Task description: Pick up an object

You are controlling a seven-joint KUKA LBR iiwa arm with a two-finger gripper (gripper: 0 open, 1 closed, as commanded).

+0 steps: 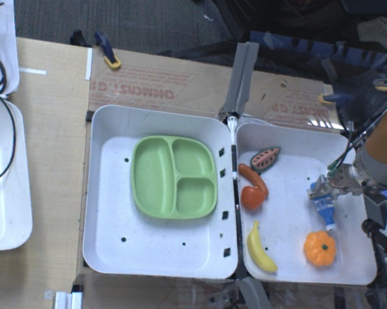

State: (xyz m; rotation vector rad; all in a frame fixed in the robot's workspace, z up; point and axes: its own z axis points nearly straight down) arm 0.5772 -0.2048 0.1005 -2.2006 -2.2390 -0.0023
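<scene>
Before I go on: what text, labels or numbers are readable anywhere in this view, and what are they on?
Brown cardboard sheet under the white bins: large red printed lettering, seen upside down and mirrored, too faint and blurred to read reliably.
Small blue-and-white packet in the right bin: any print too small to read.
No other text is legible.

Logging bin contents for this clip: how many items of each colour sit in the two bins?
Green: 1, plate
Orange: 2, carrot, pumpkin
Red: 1, tomato
Yellow: 1, banana
Pink-green: 1, watermelon slice
Blue: 1, small item
Total: 7
</scene>
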